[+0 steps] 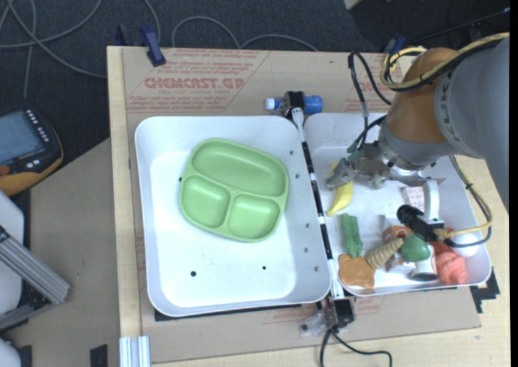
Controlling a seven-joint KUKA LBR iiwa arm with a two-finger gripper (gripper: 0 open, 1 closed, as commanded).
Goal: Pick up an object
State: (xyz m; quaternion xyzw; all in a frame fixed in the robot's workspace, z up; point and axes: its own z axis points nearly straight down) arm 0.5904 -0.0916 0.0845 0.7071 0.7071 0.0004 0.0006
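Nearest the camera, the 6 o'clock edge of the right shallow white bin (477, 272) is crowded with small toys: an orange rounded plastic piece (356, 270) at its 7 o'clock corner, a tan ridged toy (382, 255) just beside it, a green rounded toy (417, 249) and a red-orange lumpy toy (450, 265) toward 4 o'clock. A green stick-shaped plastic toy (351, 234) lies just above the orange piece. Farther in, a yellow banana-shaped toy (341, 198) lies near the divider at 9 o'clock in this bin. The two-finger gripper (350, 172) hangs just above the banana's far end, below the orange band (417, 114); whether its jaws are open or closed cannot be told. The left shallow white bin (162, 276) holds a light green three-compartment plastic plate (233, 189), set toward 12 o'clock.
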